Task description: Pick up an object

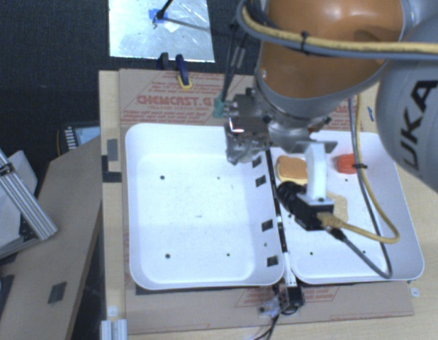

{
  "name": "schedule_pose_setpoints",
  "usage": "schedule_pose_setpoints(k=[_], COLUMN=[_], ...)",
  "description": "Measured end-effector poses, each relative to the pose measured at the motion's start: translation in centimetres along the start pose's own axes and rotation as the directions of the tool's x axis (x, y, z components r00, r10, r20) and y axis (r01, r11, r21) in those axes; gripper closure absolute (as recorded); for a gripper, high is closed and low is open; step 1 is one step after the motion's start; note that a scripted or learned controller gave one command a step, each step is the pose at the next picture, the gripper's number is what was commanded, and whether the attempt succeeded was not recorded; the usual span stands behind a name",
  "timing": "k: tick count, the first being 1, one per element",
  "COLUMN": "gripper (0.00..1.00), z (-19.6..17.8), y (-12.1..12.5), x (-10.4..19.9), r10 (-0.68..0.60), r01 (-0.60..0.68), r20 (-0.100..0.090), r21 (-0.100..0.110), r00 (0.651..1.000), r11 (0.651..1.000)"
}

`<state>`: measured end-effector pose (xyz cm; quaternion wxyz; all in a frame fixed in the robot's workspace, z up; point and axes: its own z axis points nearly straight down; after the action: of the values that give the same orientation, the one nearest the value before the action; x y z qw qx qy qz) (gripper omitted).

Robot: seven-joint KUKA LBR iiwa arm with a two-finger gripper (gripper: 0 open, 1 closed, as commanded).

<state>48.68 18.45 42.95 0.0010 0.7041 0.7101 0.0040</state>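
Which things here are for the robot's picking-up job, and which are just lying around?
For the job:
- gripper, low over the divide between the bins
- yellow-orange object in the right bin
- orange-red object in the right bin

Just lying about:
- left bin
- shiny foil sheet
- blue and yellow clamp
- metal rail

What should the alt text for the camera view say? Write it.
A grey KUKA arm with an orange band reaches from the right, low over the seam between two shallow white bins. The right bin holds a yellow-orange object and a small orange-red one; the left bin lies beside it.
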Motion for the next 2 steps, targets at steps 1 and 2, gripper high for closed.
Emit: schedule_pose_setpoints(k=[1,2], gripper=[1.00,1.00], z=[-2.8,2.8], y=[0.0,5.7], x=[-9.2,-5.0], r10=[0.016,0.003], r01=[-0.016,-0.003], r20=[0.005,0.004], r21=[0.000,0.005], r00=[1.000,1.000], r11=[1.000,1.000])
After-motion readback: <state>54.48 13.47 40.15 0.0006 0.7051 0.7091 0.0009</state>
